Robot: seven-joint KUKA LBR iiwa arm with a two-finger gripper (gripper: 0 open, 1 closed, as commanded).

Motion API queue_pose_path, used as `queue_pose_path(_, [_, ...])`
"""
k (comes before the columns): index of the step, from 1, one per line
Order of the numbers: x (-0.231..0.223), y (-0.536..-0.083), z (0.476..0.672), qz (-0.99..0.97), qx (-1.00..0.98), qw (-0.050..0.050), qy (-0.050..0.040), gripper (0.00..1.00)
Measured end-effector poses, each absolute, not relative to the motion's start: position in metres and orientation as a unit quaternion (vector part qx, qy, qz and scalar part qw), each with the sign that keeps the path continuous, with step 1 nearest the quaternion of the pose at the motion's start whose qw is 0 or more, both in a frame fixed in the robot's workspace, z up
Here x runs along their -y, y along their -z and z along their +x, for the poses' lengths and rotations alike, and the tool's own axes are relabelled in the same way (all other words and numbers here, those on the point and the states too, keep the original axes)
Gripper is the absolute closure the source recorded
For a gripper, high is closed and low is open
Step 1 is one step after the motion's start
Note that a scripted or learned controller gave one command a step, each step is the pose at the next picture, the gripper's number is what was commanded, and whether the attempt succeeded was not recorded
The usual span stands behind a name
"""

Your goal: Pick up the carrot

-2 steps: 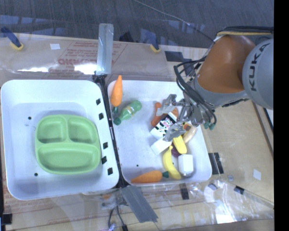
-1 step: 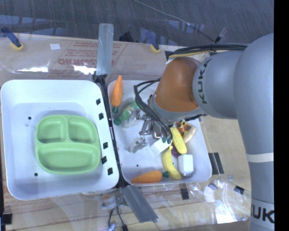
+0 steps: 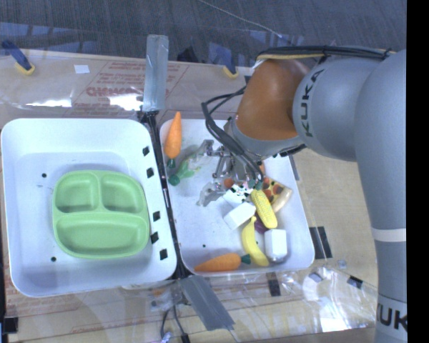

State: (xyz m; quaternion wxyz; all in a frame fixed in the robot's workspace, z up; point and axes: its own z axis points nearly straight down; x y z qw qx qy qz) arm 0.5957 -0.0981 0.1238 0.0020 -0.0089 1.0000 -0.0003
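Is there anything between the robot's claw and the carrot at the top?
In the camera view, the carrot's own green leaves lie between it and the end effector.

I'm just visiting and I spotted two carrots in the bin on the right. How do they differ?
The upper carrot lies at the bin's far left corner, pointing roughly up and down the view, tip away from the camera. The lower carrot lies along the near wall, almost crosswise, beside the banana. The gripper hangs nearer the upper carrot. Both are orange with green tops, and neither is held.
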Motion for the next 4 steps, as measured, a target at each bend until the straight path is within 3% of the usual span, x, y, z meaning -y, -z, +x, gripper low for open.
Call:
queue_pose_path(1, [0.095,-0.101,0.646,-0.027,-1.0,0.009,0.0015,0.0])
queue_pose_path(2, [0.06,-0.13,0.623,-0.096,-0.995,-0.002,-0.0002,0.0])
queue_pose_path(3, [0.098,-0.092,0.594,-0.008,-1.0,-0.001,-0.0002,0.0])
queue_pose_path(4, [0.095,-0.104,0.596,-0.012,-1.0,0.001,0.0,1.0])
